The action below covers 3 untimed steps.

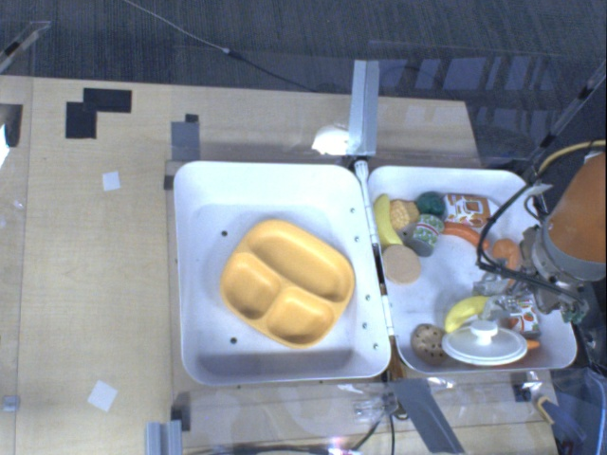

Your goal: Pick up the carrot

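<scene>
Gripper (520, 290) low in the right bin (427, 180), near its right wall, hung below the grey wrist and orange band of the arm (577, 218). Open or shut: cannot tell, the tip being lost among dark cables and clutter. Nothing seen held.

Just beneath and beside the gripper, a small red-and-white packet (524, 321); print on it too small to read. Left of that, a yellow banana (464, 312), touching a white round lid (485, 343) at the near wall. Left of the lid, a speckled cookie (429, 342).

Carrot (464, 234), apparently the orange strip, farther in and left of the gripper, well apart from it, lying flat just below a red-and-white box (467, 206). Label on the box blurred, no words legible.

Left again: a dark green item (432, 201), a small can (426, 234) with a green label, unreadable, a corn cob (405, 213), a long yellow piece (383, 222) along the left wall, and a tan disc (401, 265).

In the left bin (199, 349), a yellow divided plate (285, 282), three compartments.

Beyond the bins, wooden bench (85, 282) with black squares (95, 110) at far left.
</scene>
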### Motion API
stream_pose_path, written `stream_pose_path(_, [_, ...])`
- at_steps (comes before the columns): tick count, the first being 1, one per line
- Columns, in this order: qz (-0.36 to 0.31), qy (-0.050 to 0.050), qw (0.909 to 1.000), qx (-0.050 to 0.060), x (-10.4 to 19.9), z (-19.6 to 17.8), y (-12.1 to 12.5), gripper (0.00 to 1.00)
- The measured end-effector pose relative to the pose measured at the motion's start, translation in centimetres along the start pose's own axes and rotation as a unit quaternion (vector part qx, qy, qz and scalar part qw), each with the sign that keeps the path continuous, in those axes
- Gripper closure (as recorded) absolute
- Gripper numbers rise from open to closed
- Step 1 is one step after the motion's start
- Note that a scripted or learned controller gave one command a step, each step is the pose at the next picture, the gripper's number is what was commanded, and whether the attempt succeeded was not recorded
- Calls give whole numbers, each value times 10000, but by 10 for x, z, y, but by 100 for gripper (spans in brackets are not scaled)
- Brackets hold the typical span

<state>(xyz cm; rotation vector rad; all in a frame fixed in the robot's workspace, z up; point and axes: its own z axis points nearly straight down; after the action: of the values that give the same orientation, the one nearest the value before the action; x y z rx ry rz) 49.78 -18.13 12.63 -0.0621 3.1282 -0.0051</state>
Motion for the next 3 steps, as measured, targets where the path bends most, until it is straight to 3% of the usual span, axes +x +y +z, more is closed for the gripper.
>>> stream_pose_path(1, [-5, -3, 10000, -2, 0, 0, 1, 0])
stream_pose_path(2, [1237, -27, 9923, -10, -46, 32, -10, 0])
stream_pose_path(3, [2591, -39, 9659, 0, -67, 32, -27, 0])
